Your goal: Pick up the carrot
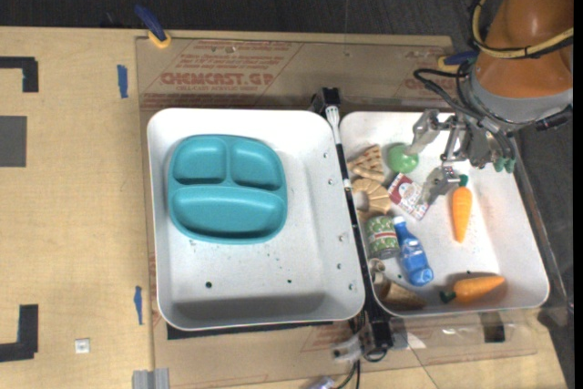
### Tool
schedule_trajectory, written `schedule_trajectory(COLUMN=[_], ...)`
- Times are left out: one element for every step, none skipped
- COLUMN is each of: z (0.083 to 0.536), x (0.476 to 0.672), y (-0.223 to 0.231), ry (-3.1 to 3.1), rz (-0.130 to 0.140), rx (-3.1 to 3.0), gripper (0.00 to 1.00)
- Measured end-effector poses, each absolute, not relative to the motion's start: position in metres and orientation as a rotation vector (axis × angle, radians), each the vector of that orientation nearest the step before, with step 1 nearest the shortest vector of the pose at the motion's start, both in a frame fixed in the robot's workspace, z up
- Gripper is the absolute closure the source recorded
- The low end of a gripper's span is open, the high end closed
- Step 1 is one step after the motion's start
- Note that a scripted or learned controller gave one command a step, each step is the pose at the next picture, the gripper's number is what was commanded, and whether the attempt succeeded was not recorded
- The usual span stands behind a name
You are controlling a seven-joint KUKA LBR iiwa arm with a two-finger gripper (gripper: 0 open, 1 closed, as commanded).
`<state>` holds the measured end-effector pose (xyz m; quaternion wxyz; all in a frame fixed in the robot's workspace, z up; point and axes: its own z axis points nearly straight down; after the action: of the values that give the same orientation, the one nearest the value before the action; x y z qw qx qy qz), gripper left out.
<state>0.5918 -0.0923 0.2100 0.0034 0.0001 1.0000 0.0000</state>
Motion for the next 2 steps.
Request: schedule_trajectory(z=[0.112, 0.089], x=[0.598, 0.546], y=[-0.157, -0.220], ry=[3.117, 3.091], rz=[-0.002, -0.006], rx=[-0.295, -0.491], gripper=[0.00, 0.00])
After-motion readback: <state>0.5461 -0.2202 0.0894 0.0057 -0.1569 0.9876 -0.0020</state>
